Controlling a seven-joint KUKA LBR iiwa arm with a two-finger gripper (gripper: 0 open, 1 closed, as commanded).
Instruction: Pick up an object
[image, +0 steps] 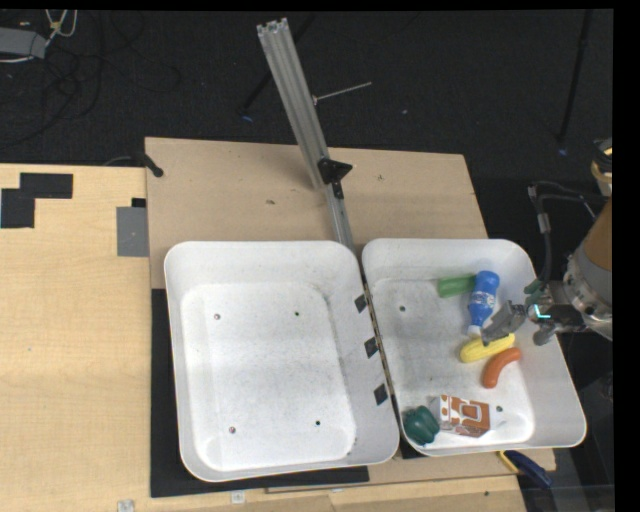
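Bins (262, 262): white plastic, smooth, faintly speckled.
Bench (70, 330): pale wood, matt.
Rail (296, 105): grey metal, ribbed.
Bottle (483, 299): blue plastic, glossy.
Banana (485, 349): yellow plastic, smooth.
Carton (466, 415): printed card.

A pale wooden bench (70, 330) fills the left and near side. A tan board (300, 195) lies farther back, with 1 grey metal rail (298, 110) slanting across it. Beyond is a dark floor (150, 70), possibly strewn with cables (40, 45).
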